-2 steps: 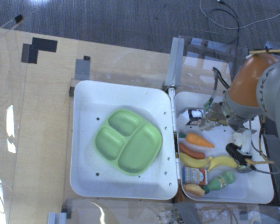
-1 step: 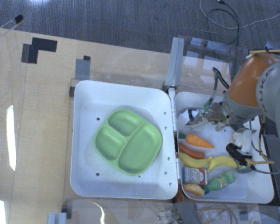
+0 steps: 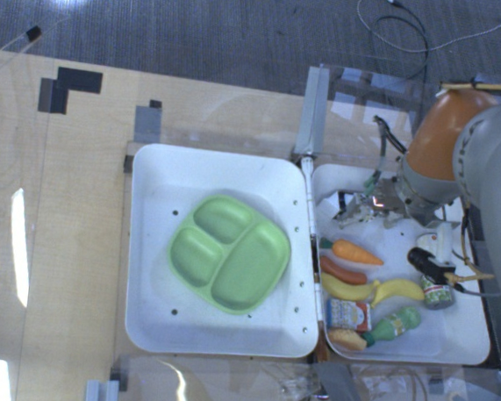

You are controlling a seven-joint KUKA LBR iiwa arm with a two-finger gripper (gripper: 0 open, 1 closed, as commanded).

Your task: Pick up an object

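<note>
Camera view | green three-compartment plate (image 3: pixel 230 253) | curved yellow banana (image 3: pixel 374 290) | tapered orange carrot (image 3: pixel 357 251)

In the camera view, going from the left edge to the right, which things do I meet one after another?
Left white bin → green divided plate → toy carrot → green toy bottle → small can → grey arm with orange band.

Divided plate (image 3: pixel 230 253) in left bin (image 3: pixel 138 317); carrot (image 3: pixel 357 251), banana (image 3: pixel 374 291), bottle (image 3: pixel 392 327) in right bin (image 3: pixel 470 344).
</note>
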